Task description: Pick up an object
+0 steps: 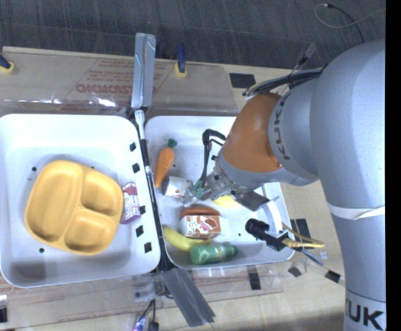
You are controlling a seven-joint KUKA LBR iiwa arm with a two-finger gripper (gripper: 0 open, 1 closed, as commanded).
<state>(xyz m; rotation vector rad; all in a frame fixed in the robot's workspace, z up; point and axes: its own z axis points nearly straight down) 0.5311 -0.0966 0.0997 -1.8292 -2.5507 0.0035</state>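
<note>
The end effector [207, 185] hangs just above the small jar [201, 224]; I cannot tell its opening. The jar looks rigid, light and smooth-sided, so gripping across its body seems best.

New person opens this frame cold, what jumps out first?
The grey arm with its orange band bulks over the right bin from the right, covering much of it. Next is the yellow divided tray in the middle of the left bin. Then the clutter in the right bin: a carrot near its left wall, a banana and a green bottle along its near edge.
</note>
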